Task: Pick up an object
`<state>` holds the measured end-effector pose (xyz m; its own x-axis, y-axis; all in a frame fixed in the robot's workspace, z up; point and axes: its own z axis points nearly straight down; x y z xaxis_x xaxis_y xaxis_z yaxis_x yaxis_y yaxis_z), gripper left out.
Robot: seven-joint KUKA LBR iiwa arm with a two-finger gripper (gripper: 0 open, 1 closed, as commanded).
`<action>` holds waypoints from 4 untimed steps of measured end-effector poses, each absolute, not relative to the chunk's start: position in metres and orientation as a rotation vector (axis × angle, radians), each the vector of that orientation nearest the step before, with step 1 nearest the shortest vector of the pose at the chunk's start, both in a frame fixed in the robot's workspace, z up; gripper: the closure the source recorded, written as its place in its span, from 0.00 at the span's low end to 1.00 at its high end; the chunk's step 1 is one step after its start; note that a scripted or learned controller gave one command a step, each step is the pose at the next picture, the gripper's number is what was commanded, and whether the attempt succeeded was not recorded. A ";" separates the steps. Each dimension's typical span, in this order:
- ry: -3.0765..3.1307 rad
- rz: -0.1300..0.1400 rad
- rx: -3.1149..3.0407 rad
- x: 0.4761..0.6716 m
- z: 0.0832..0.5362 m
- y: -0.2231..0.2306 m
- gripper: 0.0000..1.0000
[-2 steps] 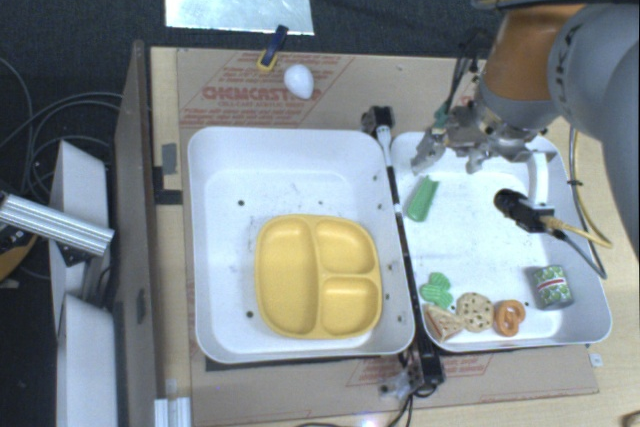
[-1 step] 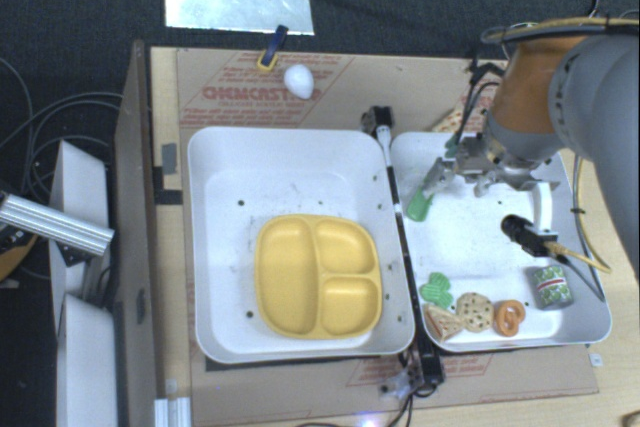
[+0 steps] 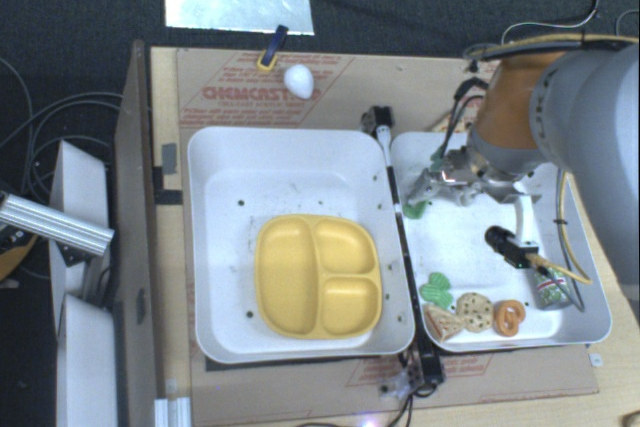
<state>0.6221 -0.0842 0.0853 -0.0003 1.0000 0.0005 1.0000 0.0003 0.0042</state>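
Whether the claw (image 3: 432, 183) is parted is unclear; a green piece (image 3: 414, 208) lies just below-left, so lower squarely over it.

Red print "CHEMCAST" on the cardboard sheet (image 3: 240, 87) lining the bench, beyond the left bin (image 3: 205, 245) and well off to the jaws' left, smaller red lines around it too blurred to read, more faint red print at the sheet's near edge, unreadable
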 end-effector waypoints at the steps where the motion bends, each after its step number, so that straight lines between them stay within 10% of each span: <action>1: 2.223 0.007 2.211 0.672 0.086 -0.095 0.00; 4: 2.221 -0.001 2.221 0.649 0.084 -0.095 0.00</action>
<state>0.6488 -0.0945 0.0845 -0.0002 1.0000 -0.0006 1.0000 0.0002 -0.0003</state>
